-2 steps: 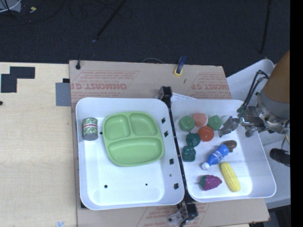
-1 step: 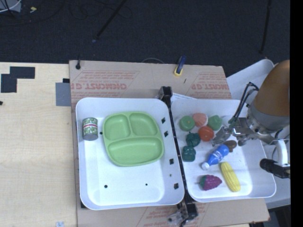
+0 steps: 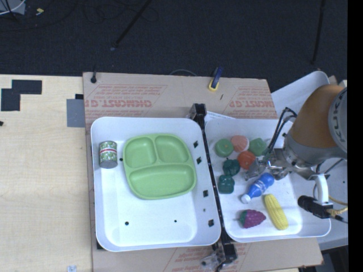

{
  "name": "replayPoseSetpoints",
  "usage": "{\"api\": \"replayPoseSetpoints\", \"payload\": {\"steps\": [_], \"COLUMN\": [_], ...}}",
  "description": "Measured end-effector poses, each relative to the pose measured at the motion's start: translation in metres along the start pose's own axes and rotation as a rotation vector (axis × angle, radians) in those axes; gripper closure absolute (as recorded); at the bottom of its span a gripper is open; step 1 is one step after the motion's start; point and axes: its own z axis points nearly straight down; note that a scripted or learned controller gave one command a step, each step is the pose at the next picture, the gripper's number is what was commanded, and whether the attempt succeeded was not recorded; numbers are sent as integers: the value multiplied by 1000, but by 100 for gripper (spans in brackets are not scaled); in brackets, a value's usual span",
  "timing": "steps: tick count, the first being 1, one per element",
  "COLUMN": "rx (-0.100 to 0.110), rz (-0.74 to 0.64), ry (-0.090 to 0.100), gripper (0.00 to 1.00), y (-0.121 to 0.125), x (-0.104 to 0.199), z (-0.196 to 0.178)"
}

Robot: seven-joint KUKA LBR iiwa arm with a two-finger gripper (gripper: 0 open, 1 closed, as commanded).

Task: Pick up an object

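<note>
The right bin holds several small toys. At its back lie a green round piece, a pink-orange one and a green one. An orange-red piece and two dark green ones sit nearer the middle. A blue bottle lies tilted, with a yellow corn cob and purple grapes toward the front. My gripper is low in this bin, just above the bottle's upper end and right of the orange-red piece. Nothing is seen held in it.
The left bin carries a green divided plate and a small can at its left wall. A black divider separates the bins. The arm's grey body hangs over the right bin's right edge.
</note>
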Motion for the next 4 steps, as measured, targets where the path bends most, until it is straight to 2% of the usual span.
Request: {"api": "replayPoseSetpoints", "payload": {"steps": [1,2,4], "rx": [-2,-3,-7], "rz": [1,5,1], "ry": [0,0,-2], "gripper": [0,100,100], "y": [0,0,-8], "x": [3,1,7], "z": [31,19,-70]}}
